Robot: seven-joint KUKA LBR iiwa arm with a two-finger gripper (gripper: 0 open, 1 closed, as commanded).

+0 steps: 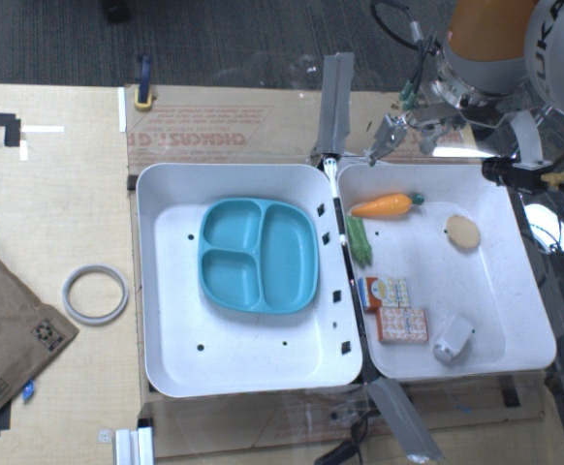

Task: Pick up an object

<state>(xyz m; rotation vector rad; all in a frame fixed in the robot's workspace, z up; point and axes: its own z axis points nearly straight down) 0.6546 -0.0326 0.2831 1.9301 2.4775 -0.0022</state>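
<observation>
The arm reaches in from the upper right; its gripper (387,145) hangs over the right bin's (524,356) back-left corner, fingers parted, holding nothing.

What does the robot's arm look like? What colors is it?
The arm is grey and rounded, with a fat orange band above the wrist and dark letters on its side near the picture's edge. Below the band sits a silvery metal part. Black cables loop beside it. The gripper is small, thin and metallic, ending in pointed jaws.
</observation>
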